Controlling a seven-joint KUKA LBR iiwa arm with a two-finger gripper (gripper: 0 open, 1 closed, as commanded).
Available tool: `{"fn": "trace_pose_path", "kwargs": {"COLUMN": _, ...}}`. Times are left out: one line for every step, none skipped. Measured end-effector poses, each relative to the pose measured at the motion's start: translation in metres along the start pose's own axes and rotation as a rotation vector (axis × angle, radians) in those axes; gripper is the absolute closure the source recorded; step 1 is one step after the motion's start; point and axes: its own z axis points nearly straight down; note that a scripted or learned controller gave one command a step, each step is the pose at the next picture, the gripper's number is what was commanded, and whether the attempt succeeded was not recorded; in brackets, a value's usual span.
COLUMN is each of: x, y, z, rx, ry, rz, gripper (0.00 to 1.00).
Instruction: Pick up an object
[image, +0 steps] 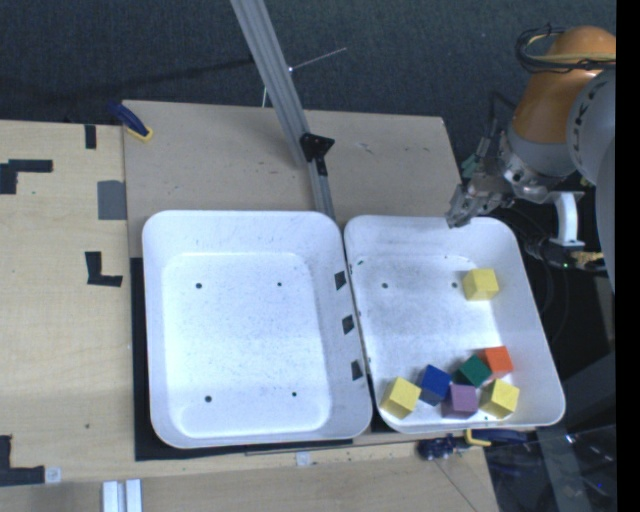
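Seven blocks lie in the right bin (520, 300), the yellow block (481, 283) nearest the gripper (460, 215) poised at the far rim, approach pending; descent over a block comes next.

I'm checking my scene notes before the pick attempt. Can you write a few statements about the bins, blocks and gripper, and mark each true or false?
1. All the blocks lie in the right bin. True.
2. The lone yellow block touches the blue block. False: it sits apart, nearer the far side of the bin.
3. The gripper hangs over the left bin. False: it is at the right bin's far rim.
4. The orange block sits beside the green block. True.
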Motion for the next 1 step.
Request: {"fn": "trace_pose_path", "kwargs": {"x": 0.005, "y": -0.0072, "z": -0.0509, "rx": 0.0, "ry": 0.0, "rz": 0.0, "gripper": 1.0}}
